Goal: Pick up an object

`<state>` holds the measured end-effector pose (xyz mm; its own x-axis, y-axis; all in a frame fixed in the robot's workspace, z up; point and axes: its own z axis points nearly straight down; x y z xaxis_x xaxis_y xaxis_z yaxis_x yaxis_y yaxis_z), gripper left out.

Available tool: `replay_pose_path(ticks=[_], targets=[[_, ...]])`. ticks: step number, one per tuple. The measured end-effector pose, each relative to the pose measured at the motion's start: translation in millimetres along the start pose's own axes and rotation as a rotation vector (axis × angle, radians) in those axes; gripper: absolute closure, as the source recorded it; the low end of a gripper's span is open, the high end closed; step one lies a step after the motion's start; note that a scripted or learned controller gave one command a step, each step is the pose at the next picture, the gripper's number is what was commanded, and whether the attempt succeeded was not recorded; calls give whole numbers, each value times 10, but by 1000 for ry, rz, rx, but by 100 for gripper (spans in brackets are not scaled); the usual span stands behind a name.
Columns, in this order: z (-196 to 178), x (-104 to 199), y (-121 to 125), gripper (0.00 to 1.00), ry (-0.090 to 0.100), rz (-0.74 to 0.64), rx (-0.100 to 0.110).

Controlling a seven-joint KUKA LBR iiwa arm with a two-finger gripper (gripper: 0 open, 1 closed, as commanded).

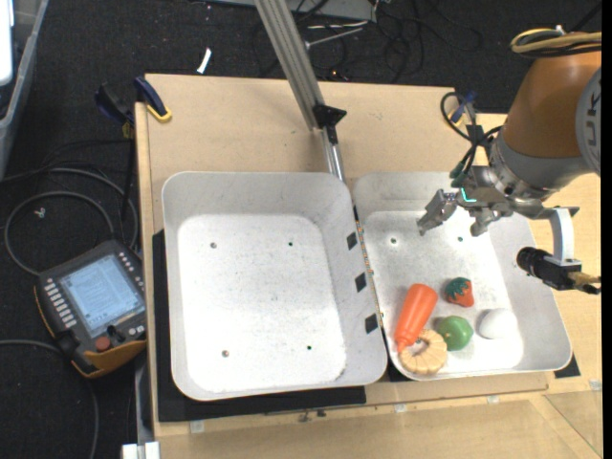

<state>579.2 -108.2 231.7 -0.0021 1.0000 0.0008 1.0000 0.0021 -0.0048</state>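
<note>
Even overhead light, fairly bright. White bins (258, 285) near glare, little surface detail. Soft short shadows under arm (550, 113). Dark floor (67, 55) murky. Slight overall softness, mild grain.

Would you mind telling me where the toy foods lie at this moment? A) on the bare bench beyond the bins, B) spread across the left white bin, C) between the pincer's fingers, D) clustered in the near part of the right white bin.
D: the orange plastic carrot, the small red fruit, the green round toy, the white egg-shaped piece and the tan ridged piece sit together in the right white bin, nearer the camera than the pincer.
</note>
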Motion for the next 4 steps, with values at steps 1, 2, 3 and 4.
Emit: replay_pose_path(ticks=[1,2,3,4], targets=[[-22,-3,3,0,0,2,-3],[462,-39,76,0,-1,3,0],[1056,57,81,0,0,2,1],[1374,62,84,0,-1,2,-4]])
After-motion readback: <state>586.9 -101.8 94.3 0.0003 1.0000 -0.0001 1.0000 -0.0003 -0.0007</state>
